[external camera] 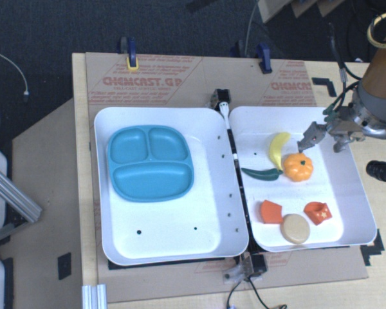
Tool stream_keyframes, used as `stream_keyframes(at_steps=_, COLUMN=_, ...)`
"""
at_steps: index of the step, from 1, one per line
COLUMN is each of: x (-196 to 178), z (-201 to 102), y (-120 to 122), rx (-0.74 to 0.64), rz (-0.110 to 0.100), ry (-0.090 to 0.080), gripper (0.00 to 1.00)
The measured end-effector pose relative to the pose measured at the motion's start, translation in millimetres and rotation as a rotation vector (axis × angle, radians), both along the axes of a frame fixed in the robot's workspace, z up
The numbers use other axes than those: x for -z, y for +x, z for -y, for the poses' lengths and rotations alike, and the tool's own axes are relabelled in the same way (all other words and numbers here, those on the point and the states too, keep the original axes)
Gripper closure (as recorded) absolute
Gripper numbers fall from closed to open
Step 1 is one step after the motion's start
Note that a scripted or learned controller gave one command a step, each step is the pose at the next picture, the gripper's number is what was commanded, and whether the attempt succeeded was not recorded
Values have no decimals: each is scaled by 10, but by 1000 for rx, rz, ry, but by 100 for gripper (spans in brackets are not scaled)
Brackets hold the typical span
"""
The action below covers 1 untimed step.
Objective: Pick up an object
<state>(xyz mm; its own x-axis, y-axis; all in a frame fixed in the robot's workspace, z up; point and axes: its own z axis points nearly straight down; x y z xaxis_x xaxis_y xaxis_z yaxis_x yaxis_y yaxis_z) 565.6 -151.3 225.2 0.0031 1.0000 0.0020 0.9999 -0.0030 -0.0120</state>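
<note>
**Ana:** Camera view puts us above both bins, so start at the near edge. Well below the gripper [326, 137], towards us, a beige round disc [295, 228] sits at the right bin's [357, 192] front, touching or all but touching an orange block [271, 212] on one side, with a red piece [318, 212] close by on the other.

**Ben:** Tight little cluster. Moving up?

**Ana:** Just below and left of the gripper, an orange pumpkin-shaped toy [298, 168]. A dark green pepper [262, 172] lies against its left side, and a yellow banana [278, 149] stands right behind it, level with the fingers.

**Ben:** And the gripper itself?

**Ana:** Spread apart, nothing between the fingers, hanging at the back right of that bin. The left fingertip is close above the pumpkin toy, so that's my guess for the target.

**Ben:** Risks?

**Ana:** Crowding. Come straight down and a finger may land on the banana or the pepper's stem, not in a gap, and shove the toy aside. It's rounded too, so an off-centre squeeze could squirt it out.

**Ben:** Far to the gripper's left?

**Ana:** The other bin [116, 237], with a blue divided plate [151, 163] in it, well clear of all this.
</note>
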Motion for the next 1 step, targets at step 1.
stream_keyframes(at_steps=1, x=-67, z=-3, y=27, rx=-3, rz=13, ry=-2, gripper=0)
